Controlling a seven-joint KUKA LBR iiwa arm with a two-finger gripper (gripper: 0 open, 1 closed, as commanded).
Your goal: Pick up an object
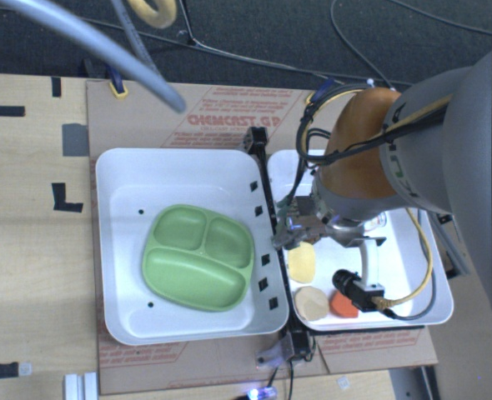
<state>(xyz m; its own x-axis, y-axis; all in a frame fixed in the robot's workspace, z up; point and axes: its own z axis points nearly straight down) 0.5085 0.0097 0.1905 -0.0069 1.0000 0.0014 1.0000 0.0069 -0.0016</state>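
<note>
My gripper (295, 233) hangs low over the left side of the right bin (425, 307), close to the wall between the two bins. Just below it lies a pale yellow object (303, 263). Nearer the front of the bin a tan round object (311, 303) rests beside a small orange-red object (343, 306). The arm's orange band and grey wrist hide the back and middle of this bin.
The left bin (121, 223) holds a green divided plate (199, 257) in its middle. Black clips sit along the divider (265, 215) between the bins. Cardboard and a wooden bench top surround both bins.
</note>
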